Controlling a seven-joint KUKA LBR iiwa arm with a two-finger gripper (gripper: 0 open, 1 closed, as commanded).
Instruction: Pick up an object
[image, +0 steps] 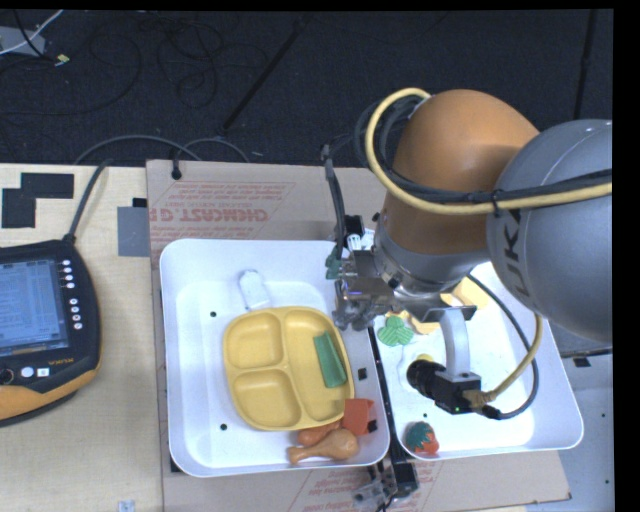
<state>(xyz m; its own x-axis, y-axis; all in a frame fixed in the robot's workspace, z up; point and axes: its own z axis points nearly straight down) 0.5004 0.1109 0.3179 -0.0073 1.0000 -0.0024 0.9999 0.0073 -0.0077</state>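
Green object (396, 331) in right bin (560, 420) half-hidden beneath arm (470, 200).

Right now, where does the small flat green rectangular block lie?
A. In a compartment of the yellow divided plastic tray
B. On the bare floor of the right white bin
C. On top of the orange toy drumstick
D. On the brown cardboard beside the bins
A: the green rectangular block rests in the right-hand compartment of the yellow divided tray, which sits in the left white bin.
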